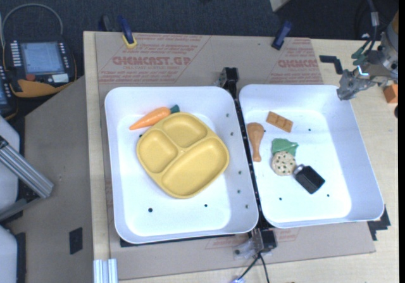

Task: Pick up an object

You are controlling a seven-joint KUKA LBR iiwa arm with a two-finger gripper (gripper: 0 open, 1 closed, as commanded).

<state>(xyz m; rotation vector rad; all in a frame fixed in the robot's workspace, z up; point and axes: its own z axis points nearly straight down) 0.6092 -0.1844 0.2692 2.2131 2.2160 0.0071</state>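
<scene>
Hovering at the right bin's (354,142) far right corner, gripper (348,87) state indeterminable — drumstick (255,138), cracker (279,121), cookie (282,163) and black block (309,178) lie well leftward and nearer, inside that bin.

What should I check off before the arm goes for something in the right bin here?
1. Gripper carries nothing: ok; it sits at the right bin's upper right corner.
2. Finger state: cannot tell.
3. Targets in the bin: ok; drumstick, cracker, cookie, black block.
4. Spacing: not ok; the cookie touches the green piece and nearly touches the block.
5. Isolated pick: ok; the cracker lies apart.
</scene>
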